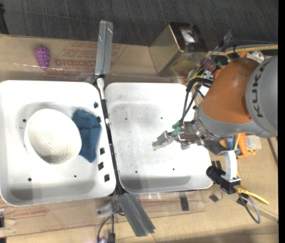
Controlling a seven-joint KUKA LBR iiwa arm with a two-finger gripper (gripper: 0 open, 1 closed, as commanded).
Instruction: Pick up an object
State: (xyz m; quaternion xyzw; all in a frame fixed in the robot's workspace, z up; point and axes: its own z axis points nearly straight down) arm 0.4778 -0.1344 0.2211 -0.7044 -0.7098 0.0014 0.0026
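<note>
- The grey metal gripper [158,142] hangs over the right white plastic bin [132,181]; whether it is clenched cannot be told.
- A round white woven hat [52,135] and a blue cloth [87,133] touch in the left white bin [10,186].

Gripper [158,143] over right bin [132,97], seemingly holding nothing.

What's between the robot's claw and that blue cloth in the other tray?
In the camera view, bare white floor of the right bin, then the divider where both bins meet, separate the gripper from the blue cloth.
</note>
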